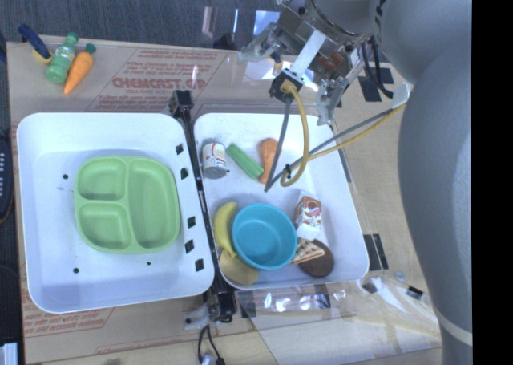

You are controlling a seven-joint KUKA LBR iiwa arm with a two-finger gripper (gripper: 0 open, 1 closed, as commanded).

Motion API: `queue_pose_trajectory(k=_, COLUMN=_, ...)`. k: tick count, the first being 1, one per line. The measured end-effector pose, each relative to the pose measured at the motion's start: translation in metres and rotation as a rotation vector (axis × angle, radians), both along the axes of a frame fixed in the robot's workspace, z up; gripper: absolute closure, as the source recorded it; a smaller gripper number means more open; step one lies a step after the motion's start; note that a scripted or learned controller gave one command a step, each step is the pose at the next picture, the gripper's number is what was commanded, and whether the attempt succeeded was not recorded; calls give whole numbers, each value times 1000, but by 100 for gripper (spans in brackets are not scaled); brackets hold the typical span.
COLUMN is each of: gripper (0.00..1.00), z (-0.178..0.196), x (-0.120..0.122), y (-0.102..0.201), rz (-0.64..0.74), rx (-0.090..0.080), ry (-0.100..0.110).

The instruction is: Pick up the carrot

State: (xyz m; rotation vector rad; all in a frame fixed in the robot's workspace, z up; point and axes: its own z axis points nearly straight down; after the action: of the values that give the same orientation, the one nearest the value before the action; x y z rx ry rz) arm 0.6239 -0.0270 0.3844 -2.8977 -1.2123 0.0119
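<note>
At the bottom of the frame, nearest the camera, the right bin (350,195) holds a cluster: a blue bowl (263,236) sits against a banana (224,227), with a brown, slice-like piece (314,259) and a small printed packet (309,214) just beside it on the right. To the left, the left bin (32,195) bears a green divided plate (127,202).

Further up, in the upper-middle part of the right bin, lies the carrot (268,156): a short orange piece, stubby and tapered, resting on the bin floor between a green stick-shaped item (244,160) on its left and a loop of yellowish cable on its right (the cable crosses partly in front of it). A small can (213,158) lies beyond the green item, near the bin's left wall.

Higher still, near the top of the frame, the gripper (296,58) hangs above the bin's far rim, well apart from the carrot. Whether it is spread or closed I cannot tell; nothing shows within it.

So the pick looks not yet made: reaching down, closing on the carrot and lifting all remain.

At upper left, outside the bins, another carrot-like toy (78,71) lies beside a green bottle (60,62).
</note>
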Motion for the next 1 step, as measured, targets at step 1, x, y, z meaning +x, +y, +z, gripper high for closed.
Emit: queue_pose_trajectory(k=1, gripper=0, z=-54, x=19, y=-19, rz=-194, rx=1, ry=6)
